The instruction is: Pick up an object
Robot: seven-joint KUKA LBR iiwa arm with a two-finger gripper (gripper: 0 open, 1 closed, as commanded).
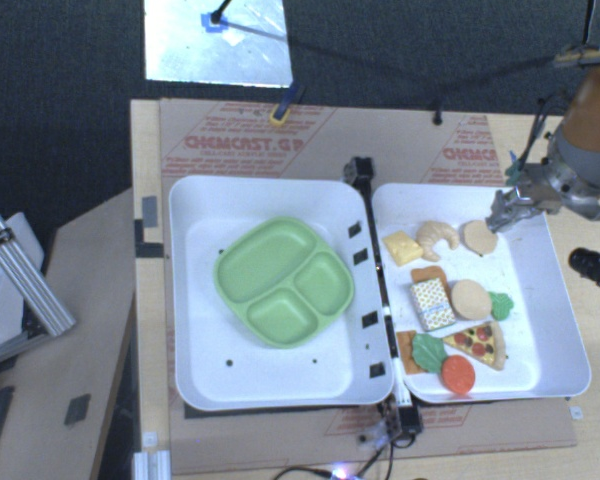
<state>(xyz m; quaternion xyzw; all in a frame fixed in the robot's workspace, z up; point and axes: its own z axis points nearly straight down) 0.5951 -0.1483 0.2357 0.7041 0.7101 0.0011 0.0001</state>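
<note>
Grey gripper (502, 215) beside tan cookie (479, 237)

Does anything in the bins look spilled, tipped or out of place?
Nothing stands out. The green plate lies flat in the left bin, and the toy foods sit loosely in the right bin, none over a rim. The claw hovers by the round cookie.
</note>
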